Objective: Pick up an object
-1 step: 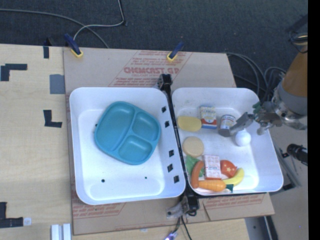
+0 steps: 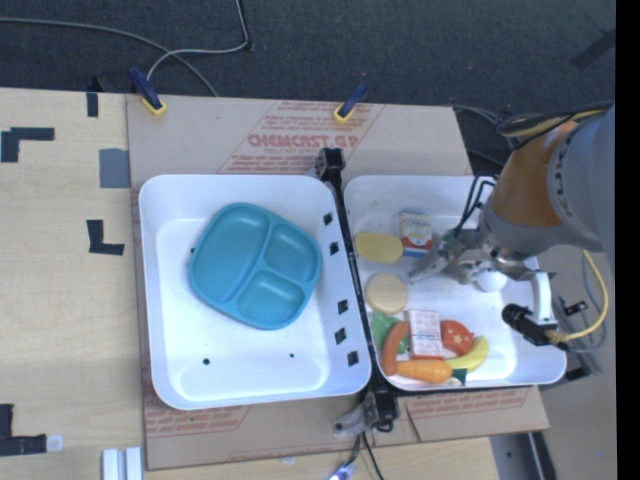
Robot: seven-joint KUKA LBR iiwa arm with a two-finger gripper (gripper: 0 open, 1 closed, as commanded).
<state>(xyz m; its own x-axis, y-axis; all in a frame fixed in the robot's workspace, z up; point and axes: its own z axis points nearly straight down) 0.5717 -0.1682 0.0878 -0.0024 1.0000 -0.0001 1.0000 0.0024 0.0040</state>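
Observation:
My gripper hangs low in the right bin, near its middle, with its fingers spread open and nothing between them. A small white and red carton lies just above and left of it. A yellow round piece and a beige round piece lie to its left. Below sit a red and white packet, a tomato, a carrot and a banana.
The left bin holds a blue divided plate. A black divider with clips runs between the bins. The grey arm with its orange band covers the right bin's far right side. Cables lie beyond the cardboard.

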